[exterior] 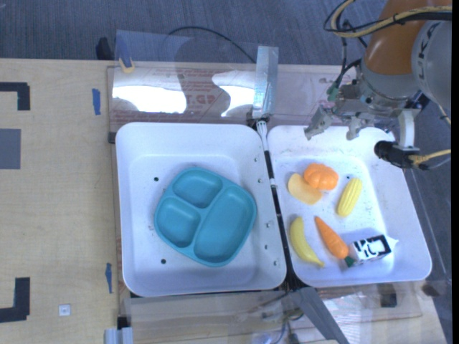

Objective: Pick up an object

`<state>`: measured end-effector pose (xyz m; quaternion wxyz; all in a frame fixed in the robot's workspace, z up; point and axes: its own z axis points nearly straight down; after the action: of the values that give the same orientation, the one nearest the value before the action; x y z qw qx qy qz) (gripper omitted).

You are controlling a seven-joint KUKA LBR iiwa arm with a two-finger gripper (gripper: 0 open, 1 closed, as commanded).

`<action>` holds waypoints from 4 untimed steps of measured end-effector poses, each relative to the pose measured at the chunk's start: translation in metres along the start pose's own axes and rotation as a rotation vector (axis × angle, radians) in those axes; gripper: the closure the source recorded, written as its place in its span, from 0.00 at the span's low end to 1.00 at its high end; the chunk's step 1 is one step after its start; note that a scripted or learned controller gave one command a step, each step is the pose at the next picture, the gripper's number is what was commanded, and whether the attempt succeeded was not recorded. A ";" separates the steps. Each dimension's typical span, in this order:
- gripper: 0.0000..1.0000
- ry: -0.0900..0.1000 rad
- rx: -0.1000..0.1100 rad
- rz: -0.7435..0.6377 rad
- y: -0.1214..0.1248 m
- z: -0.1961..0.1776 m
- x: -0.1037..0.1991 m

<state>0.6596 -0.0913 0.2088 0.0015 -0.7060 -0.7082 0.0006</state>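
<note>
A light wooden bench (50,213) is seen from above, bearing two shallow white bins side by side. The left bin (136,149) is the larger in view, and a teal plate (206,216) divided into three compartments is laid at its middle, tilted slightly. The right bin (409,228) holds a cluster of toy foods in its lower half. The grey robot arm (409,41), with an orange band above the wrist and looped cables around it, is brought in from the upper right. Its gripper (334,129) is held above the far rim of the right bin, well apart from the toys; the two fingers are spread apart and nothing is gripped between them. Among the toys, a carrot (332,239) is laid on a slant near the bin's near side, with a banana (304,241) just beside it on the left. A corn cob (348,196) is set upright to the right of an orange piece (320,177), which is resting against a pale yellow piece (302,189). A small black-and-white packet (373,248) is placed at the carrot's lower right, near its tip. A strip of shiny clear film (179,92) is stretched along the far edge behind the left bin.
</note>
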 end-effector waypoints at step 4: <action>1.00 -0.004 -0.012 -0.129 -0.020 0.021 0.019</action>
<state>0.6397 -0.0723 0.1874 -0.0040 -0.6588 -0.7523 -0.0023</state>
